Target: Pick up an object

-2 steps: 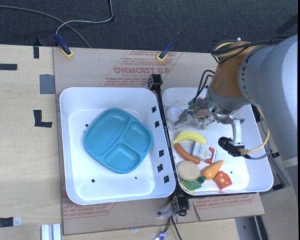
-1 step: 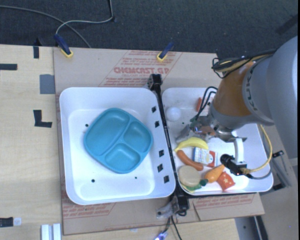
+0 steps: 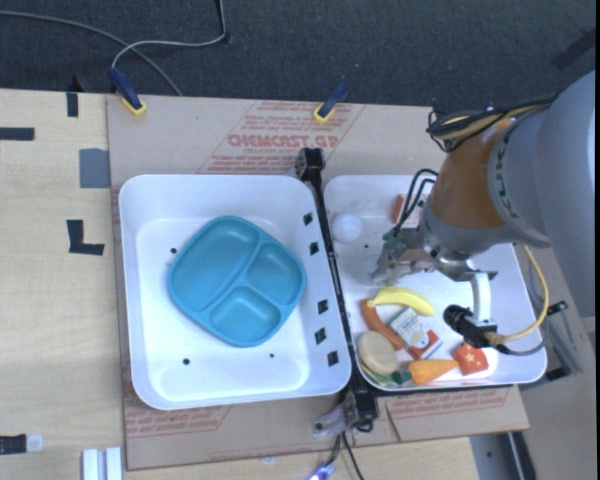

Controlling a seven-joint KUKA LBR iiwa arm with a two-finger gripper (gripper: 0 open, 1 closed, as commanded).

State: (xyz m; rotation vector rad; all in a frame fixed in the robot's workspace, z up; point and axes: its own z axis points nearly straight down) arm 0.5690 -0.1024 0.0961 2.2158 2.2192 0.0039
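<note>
The arm [image 3: 500, 183] reaches low into the right bin [image 3: 365, 190], where the toys are. The blue plate [image 3: 238, 279] fills the left bin [image 3: 140, 268]. The gripper [image 3: 398, 256] hangs just above the banana [image 3: 401, 300] — maybe aiming there — its grip I cannot tell.

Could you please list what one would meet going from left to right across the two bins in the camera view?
Blue divided plate in the left bin → black divider clips → white ball in the right bin → yellow banana → red piece.
</note>
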